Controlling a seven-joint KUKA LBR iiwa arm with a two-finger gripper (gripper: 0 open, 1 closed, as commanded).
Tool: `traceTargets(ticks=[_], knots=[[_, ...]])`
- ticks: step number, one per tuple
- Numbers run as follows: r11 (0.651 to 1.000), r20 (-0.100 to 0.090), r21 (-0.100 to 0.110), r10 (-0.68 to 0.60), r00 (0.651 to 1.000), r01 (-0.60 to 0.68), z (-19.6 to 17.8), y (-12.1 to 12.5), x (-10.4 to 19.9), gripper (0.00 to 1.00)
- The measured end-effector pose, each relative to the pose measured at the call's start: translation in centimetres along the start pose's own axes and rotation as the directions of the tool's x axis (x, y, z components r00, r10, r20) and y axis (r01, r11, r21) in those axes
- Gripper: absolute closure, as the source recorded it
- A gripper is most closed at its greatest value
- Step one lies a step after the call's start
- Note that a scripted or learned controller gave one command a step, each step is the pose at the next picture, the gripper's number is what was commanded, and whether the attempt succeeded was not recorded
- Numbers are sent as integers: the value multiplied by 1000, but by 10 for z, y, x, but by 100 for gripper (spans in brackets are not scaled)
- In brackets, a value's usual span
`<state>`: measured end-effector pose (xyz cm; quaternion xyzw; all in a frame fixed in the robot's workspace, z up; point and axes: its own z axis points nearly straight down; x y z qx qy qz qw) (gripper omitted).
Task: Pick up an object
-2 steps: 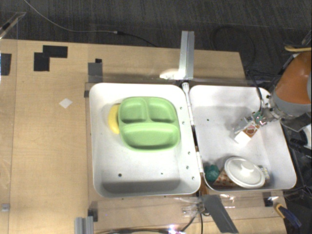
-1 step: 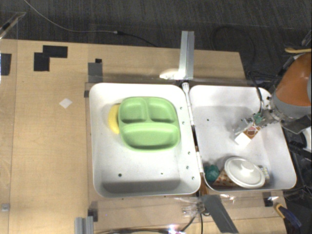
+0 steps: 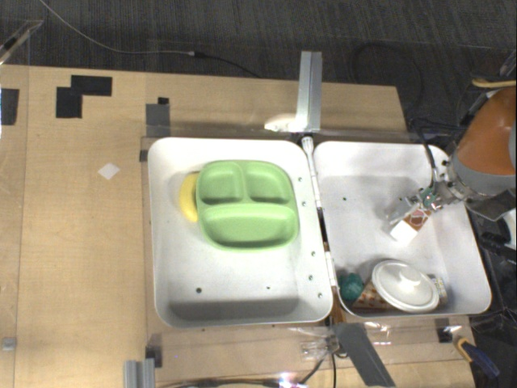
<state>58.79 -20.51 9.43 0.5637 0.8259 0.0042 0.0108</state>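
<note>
My gripper (image 3: 410, 211) hangs low over the right bin (image 3: 355, 176), in its right half, with the orange-banded wrist (image 3: 491, 140) behind it at the frame's right edge. A small white and red-brown object (image 3: 404, 227) lies right at the gripper's tip, touching or just under it; whether it is held I cannot see. Along the right bin's front wall sit a white round lidded dish (image 3: 406, 285), a teal object (image 3: 350, 286) and a brownish item (image 3: 369, 297) partly under the dish.
The left bin (image 3: 234, 285) holds a green divided plate (image 3: 245, 203) with a yellow object (image 3: 187, 198) poking out from its left side. A metal post (image 3: 310, 91) stands behind the divider between the bins. Bare white floor spans the right bin's back left.
</note>
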Motion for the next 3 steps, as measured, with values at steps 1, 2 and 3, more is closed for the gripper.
traceTargets(ticks=[1, 2, 3], knots=[[1000, 1, -1, 7, 1000, -7, 0, -3, 1, 0], [1000, 3, 0, -8, 1000, 8, 0, -8, 9, 0], [990, -4, 10, 142, 990, -142, 6, 28, -11, 0]])
